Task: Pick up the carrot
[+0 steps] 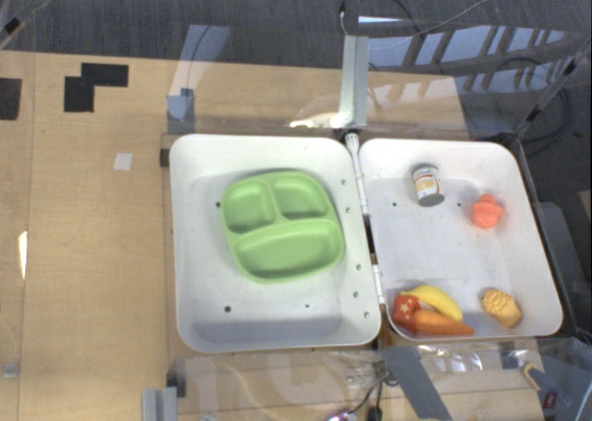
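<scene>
The carrot [441, 323], orange and long, lies along the front wall of the right bin [444, 234], near its front left corner. It touches a yellow banana [437, 301] just behind it and a red fruit [404, 308] at its left end.
A small can [426, 184] stands at the back of the right bin, an orange round fruit [487, 212] to its right, and a yellow corn piece [500, 307] at the front right. The left bin [199, 308] holds a green divided plate [281, 224].
</scene>
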You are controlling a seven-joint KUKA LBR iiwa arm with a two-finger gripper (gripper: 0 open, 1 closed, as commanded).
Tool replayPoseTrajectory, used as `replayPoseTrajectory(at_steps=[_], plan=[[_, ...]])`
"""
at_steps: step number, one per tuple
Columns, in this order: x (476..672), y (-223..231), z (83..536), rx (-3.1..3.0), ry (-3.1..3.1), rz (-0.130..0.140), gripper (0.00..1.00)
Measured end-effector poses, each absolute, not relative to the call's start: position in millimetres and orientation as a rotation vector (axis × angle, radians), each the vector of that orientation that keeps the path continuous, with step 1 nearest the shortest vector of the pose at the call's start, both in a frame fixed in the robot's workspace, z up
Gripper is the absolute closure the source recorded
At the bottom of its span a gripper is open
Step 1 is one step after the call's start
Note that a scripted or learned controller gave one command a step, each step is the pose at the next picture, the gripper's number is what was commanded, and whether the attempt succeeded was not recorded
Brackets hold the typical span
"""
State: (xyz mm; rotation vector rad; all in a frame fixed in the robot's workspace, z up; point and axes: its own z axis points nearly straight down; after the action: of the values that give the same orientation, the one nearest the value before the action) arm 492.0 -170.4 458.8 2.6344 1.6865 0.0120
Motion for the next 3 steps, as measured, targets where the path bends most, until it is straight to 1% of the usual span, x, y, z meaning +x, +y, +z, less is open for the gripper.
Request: replayPoseTrajectory(at_steps=[3], plan=[[497.8, -167, 492, 2.596, 1.723, 0.019, 1.00]])
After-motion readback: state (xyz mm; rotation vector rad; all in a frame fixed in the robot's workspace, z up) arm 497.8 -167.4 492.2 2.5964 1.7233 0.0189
